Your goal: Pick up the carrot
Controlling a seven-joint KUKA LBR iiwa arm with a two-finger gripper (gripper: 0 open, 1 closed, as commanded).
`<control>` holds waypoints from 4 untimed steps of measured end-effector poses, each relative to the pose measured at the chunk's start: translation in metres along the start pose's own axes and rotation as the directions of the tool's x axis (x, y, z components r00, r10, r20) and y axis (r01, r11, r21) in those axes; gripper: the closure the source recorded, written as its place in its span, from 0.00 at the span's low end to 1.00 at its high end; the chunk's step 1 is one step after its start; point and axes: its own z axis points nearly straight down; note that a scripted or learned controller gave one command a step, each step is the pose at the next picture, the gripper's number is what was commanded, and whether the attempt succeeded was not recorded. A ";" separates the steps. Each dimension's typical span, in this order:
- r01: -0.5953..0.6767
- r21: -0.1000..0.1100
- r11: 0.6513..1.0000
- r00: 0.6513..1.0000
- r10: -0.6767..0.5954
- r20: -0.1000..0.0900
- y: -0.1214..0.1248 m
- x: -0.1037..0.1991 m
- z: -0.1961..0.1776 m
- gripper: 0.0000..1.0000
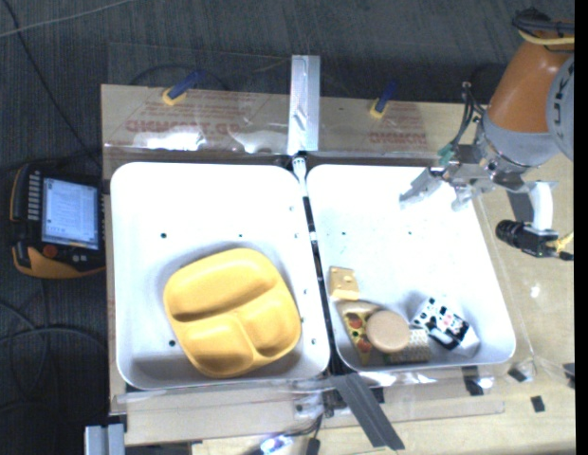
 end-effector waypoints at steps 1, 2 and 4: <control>0.058 0.000 0.998 0.998 -0.058 0.005 0.037 -0.038 -0.008 0.00; 0.015 0.000 1.000 1.000 -0.015 0.005 0.043 -0.028 0.029 0.00; -0.083 -0.009 0.997 0.997 0.083 0.005 -0.022 -0.019 0.120 0.00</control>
